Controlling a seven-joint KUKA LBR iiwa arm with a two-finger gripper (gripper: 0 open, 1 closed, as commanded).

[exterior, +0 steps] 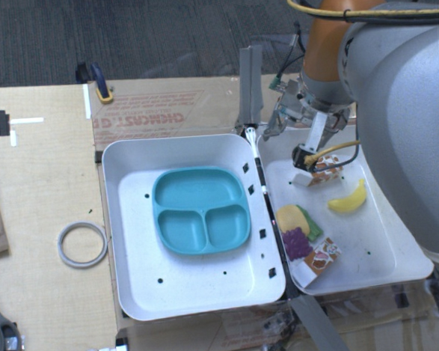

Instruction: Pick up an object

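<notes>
Jaws on the grey arm (392,69) hang low over the far end of the right bin (382,249), just above a small orange-and-white packet (326,172); whether they are open or closed cannot be told from this angle, and nothing is seen held. The packet lies flat on the bin floor, with a yellow banana (348,199) near it. A yellow-green toy food (292,217), a purple bunch of grapes (294,241) and a second packet (322,255) crowd the wall beside the left bin (137,282), where a teal divided plate (202,210) sits. A grey ring (82,243) lies apart on the surface (33,184).

The pick appears not yet made, with the packet the likely target. Being thin and flat, it probably calls for a straight descent to the bin floor, jaws spread across its shorter side and centred on it, then a firm close before lifting. The banana may be the easier catch if the packet slips.
</notes>
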